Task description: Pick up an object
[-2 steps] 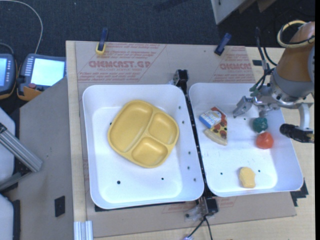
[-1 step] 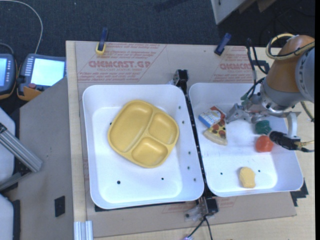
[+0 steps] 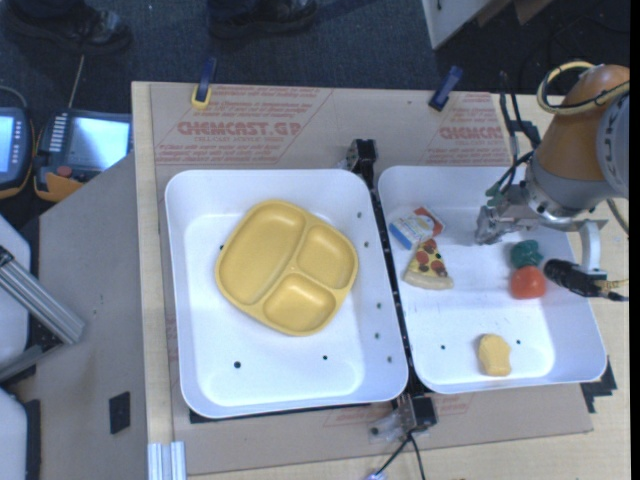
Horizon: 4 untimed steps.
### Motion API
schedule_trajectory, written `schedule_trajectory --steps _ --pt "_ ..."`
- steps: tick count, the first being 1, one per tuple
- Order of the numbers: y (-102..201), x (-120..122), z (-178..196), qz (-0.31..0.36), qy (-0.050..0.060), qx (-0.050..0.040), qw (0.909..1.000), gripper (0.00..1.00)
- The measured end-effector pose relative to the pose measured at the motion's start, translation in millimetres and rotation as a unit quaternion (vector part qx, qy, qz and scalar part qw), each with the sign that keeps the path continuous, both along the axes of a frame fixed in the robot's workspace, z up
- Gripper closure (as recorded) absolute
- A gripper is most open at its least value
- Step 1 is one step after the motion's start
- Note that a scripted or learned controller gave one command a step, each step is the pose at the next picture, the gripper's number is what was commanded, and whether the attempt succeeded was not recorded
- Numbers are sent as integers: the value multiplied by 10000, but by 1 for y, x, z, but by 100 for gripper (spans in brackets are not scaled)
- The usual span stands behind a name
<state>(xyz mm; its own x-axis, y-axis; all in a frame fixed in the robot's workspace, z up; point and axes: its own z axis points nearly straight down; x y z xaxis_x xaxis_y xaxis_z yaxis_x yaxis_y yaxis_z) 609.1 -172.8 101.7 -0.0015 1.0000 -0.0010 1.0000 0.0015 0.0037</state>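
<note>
Dark carpet surrounds a bench [image 3: 300, 118] covered by a brown printed sheet, and two shallow white bins sit on it side by side. One yellow divided plate [image 3: 288, 266] with three compartments lies tilted in the left bin [image 3: 200, 368]. Five small things lie in the right bin [image 3: 560, 363]: one blue and white packet [image 3: 414, 228] at the far left, one toy pizza slice [image 3: 429, 265] touching its near side, one green piece [image 3: 525, 254], one red toy tomato [image 3: 528, 283] just beside it on the near side, and one yellow lump [image 3: 494, 354] near the front wall, well apart from the rest.

One grey arm [image 3: 580, 138] with an orange band comes in from the right and hangs over the far right part of the right bin. Its gripper [image 3: 497, 220] sits low between the packet and the green piece, close to the green piece; whether the fingers are apart or together cannot be told from this angle. Nothing shows between them. A black handle-like part [image 3: 575, 277] juts out just right of the tomato.

Two clamps, one yellow [image 3: 203, 81] and one blue [image 3: 445, 87], hold the bench's far edge. One handheld screen unit [image 3: 70, 148] rests at the far left.
</note>
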Motion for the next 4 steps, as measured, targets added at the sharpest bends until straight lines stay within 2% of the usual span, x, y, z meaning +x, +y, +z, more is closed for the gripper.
schedule_trajectory --steps 1,2,3,4 --pt "1 0 43 -4 -10 -5 10000 100" --pt "6 -3 105 0 -20 -6 10000 100" --pt "1 4 168 -1 -31 -13 10000 100" --pt "2 4 167 -1 -1 -7 10000 100"
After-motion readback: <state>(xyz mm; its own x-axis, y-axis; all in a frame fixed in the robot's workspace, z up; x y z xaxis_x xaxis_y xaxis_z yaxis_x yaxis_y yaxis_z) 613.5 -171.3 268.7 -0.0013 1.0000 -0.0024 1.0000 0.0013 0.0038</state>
